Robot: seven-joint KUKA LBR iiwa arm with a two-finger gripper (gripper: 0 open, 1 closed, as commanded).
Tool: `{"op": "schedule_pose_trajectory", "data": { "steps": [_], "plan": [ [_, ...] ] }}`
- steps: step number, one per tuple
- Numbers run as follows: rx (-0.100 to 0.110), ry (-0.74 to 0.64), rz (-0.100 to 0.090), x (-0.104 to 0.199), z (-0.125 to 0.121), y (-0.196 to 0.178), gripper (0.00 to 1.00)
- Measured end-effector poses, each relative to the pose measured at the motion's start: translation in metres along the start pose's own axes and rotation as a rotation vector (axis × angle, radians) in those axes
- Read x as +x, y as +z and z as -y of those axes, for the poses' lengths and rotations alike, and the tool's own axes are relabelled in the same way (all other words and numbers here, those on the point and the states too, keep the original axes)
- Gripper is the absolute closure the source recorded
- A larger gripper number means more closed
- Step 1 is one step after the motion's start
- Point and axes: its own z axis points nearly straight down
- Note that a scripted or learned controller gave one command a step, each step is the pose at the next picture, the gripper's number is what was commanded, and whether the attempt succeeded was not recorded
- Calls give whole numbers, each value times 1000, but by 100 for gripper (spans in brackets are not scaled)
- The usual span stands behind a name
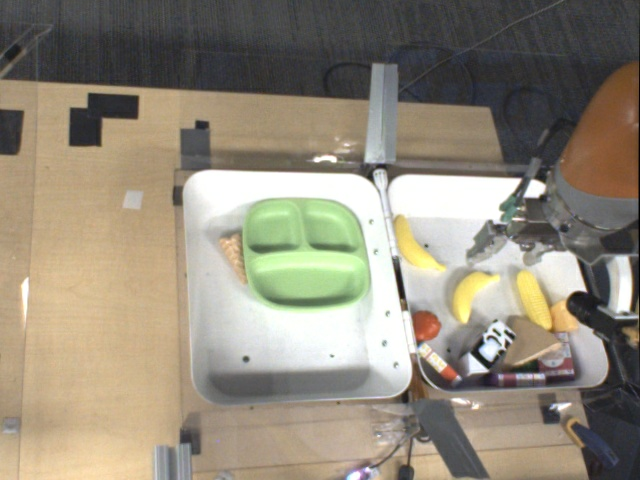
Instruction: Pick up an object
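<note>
**Gripper poised over the right bin's fruit**

The grey two-finger gripper (510,240) hangs over the right-hand shallow white bin (455,190) with its fingers spread apart and nothing between them. It sits just at the one o'clock side of a short curved yellow banana (470,292), with a yellow corn cob (533,299) a little toward four o'clock of it.

To my eye the short banana is the likeliest target. A clean pick would mean coming straight down across its narrow middle, fingers straddling the curve, keeping clear of the corn.

That bin is crowded. A longer yellow banana (414,247) lies along the nine o'clock wall, a small red tomato-like piece (427,325) at seven o'clock, and a black-and-white carton (493,343) with a tan cardboard piece (535,344) near six o'clock.

The left-hand white bin (215,278) holds a green three-compartment plastic tray (303,251), with a tan textured item (233,256) tucked just at its nine o'clock edge.
</note>
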Motion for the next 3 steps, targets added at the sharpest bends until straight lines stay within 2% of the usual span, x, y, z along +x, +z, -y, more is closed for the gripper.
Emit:
{"op": "schedule_pose_trajectory", "data": {
  "steps": [1, 2, 3],
  "plan": [
    [1, -57, 1, -36, 25, 92, 0],
    [-13, -98, 4, -20, -22, 161, 0],
    [-19, -97, -1, -17, -24, 149, 100]
  ]
}}
